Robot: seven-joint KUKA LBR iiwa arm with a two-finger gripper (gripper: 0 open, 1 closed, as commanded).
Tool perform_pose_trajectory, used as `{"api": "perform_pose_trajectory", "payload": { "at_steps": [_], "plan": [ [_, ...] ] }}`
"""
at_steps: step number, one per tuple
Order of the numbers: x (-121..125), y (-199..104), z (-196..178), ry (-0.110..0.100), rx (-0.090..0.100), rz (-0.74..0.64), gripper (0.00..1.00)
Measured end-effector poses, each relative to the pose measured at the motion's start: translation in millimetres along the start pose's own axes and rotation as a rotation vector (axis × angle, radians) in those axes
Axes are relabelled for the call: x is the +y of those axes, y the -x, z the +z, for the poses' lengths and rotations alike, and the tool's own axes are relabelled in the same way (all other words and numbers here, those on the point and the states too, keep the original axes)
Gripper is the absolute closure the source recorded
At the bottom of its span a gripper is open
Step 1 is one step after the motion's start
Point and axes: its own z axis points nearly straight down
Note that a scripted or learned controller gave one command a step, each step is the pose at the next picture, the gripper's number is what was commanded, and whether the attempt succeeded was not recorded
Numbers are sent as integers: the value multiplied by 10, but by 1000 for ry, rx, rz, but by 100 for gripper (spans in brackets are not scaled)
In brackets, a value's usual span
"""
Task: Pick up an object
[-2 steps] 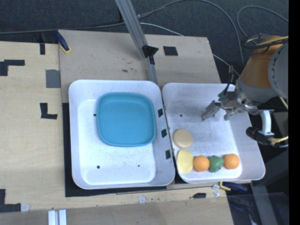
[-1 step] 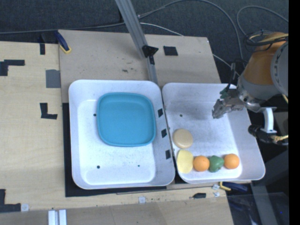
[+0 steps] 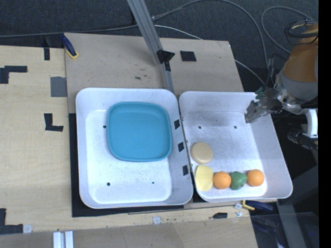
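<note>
White shallow plastic bins sit side by side on a light wooden bench (image 3: 31,138). Left bin (image 3: 88,154) holds a turquoise square plate with rounded corners (image 3: 138,131), lying flat in the bin's upper middle.

Right bin (image 3: 269,138) holds five small items, all in its lower part. Beige round bun-shaped piece (image 3: 201,152) sits near the left wall. Just below it, pale yellow oblong lemon-like piece (image 3: 204,178), touching or nearly touching the bun. To the right of that, a row along the bottom wall: small orange ball (image 3: 222,180), dark green lumpy piece (image 3: 238,180), second orange ball (image 3: 255,177). Green piece is wedged between the two orange ones, looks in contact with both.

Grey arm with orange band (image 3: 300,61) comes in from the right. Grey two-finger gripper (image 3: 252,113) hangs over the upper right corner of the right bin, pointing down-left, well apart from all the items. Nothing seen in it. Claw opening: cannot tell, too small and dark.

Grey metal bar (image 3: 150,30) runs diagonally from top centre down to the gap between the bins. Black tape marks on the bench at left. Cables on the dark floor at upper right.
</note>
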Motion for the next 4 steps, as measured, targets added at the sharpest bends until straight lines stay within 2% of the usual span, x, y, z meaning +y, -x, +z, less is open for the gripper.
{"api": "perform_pose_trajectory", "payload": {
  "at_steps": [1, 2, 3, 4],
  "plan": [
    [-29, -3, -622, 1, 0, 0, 100],
    [-26, -4, -809, -2, 1, 0, 100],
    [74, -571, -804, -4, 2, -4, 100],
    [109, -1083, -592, -6, 2, -4, 100]
  ]
}}
